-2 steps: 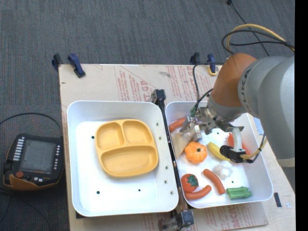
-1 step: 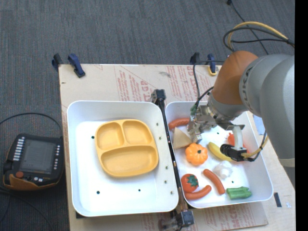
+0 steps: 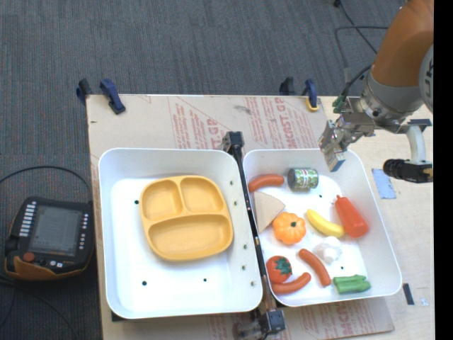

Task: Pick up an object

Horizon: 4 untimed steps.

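Both white bins look like smooth, slightly glossy plastic. The yellow divided plate is matt plastic. Below the hand, the toy foods shine like plastic, the red bottle glossiest. The table is printed cardboard, matt.

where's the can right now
The can lies on its side at the back of the right bin, right of a sausage, below-left of the gripper.
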Each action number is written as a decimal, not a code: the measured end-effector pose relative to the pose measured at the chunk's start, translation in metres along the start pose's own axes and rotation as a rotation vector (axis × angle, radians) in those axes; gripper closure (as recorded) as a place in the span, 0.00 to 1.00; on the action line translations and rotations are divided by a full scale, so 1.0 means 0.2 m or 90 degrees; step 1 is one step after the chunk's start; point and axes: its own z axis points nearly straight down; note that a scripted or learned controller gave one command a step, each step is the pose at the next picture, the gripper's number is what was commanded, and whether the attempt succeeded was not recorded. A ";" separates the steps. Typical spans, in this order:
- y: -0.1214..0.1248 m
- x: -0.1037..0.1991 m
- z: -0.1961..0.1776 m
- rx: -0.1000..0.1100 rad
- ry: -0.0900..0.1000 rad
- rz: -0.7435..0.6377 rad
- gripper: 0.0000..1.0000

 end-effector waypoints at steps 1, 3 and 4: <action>-0.12 0.11 0.32 0.004 0.001 -0.001 1.00; -0.23 0.00 0.25 0.003 0.001 -0.001 1.00; -0.56 0.01 0.24 0.004 0.002 0.001 1.00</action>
